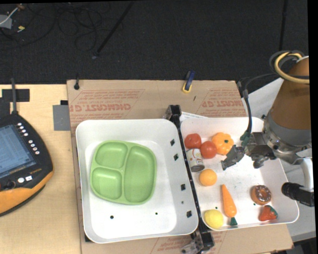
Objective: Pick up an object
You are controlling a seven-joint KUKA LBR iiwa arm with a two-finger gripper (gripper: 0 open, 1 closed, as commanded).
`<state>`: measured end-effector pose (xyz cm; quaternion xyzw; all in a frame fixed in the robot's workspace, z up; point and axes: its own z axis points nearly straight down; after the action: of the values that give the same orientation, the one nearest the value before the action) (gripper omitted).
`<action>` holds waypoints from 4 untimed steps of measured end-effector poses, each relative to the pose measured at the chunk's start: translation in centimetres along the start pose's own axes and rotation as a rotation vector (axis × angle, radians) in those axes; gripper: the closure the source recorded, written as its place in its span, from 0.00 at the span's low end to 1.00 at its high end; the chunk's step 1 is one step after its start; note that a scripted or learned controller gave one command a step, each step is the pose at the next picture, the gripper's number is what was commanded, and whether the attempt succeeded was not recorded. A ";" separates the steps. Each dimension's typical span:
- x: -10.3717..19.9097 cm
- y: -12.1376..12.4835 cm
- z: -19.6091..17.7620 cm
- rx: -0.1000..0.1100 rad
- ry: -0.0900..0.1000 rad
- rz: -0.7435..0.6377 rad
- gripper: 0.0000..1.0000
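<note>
Two shallow white bins sit side by side on the bench: the left bin (100, 225) carries one green divided plate (123, 171) near its centre, and the right bin (290, 218) carries the loose objects. The arm (296, 101) reaches over the right bin's right edge, with the gripper (238, 156) low near the bin's centre; whether the jaws are spread or closed cannot be determined, and no object is visible between them. Candidate objects: a carrot (227, 198) toward the front edge, an orange pepper (222, 143) and two tomatoes (201, 145) at the rear left, an orange (207, 177) at the left wall, a lemon (214, 219) in the front-left corner, a doughnut (261, 194) and a strawberry (267, 213) in the front-right corner. For a clean grasp, select an isolated object such as the orange, centre the jaws over it, and descend vertically before closing.
</note>
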<state>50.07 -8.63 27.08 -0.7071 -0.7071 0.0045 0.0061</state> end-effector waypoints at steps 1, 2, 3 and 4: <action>0.0 0.1 -0.4 -0.008 -0.001 -0.001 0.00; 0.7 -0.5 5.7 -0.002 0.000 -0.002 0.00; 0.4 -0.5 12.3 -0.001 0.001 -0.001 0.00; 0.4 -1.3 18.4 -0.006 -0.001 0.000 0.00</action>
<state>48.45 -8.18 8.70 -0.7072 -0.7070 0.0027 0.0038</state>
